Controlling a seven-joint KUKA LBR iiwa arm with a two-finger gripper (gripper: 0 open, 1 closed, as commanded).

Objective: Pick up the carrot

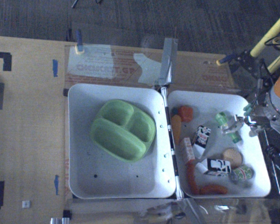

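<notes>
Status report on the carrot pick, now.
Claw over right bin, upper right part, nothing seen between its fingers. Carrot lies along bin's left wall, untouched. Tomato right beside its top end; milk carton sits between claw and carrot.

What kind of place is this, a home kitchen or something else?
Probably a robotics lab, not a kitchen. Two white bins sit on a taped wooden bench, the right one holding toy food like the carrot, with a robot hand above it.
</notes>
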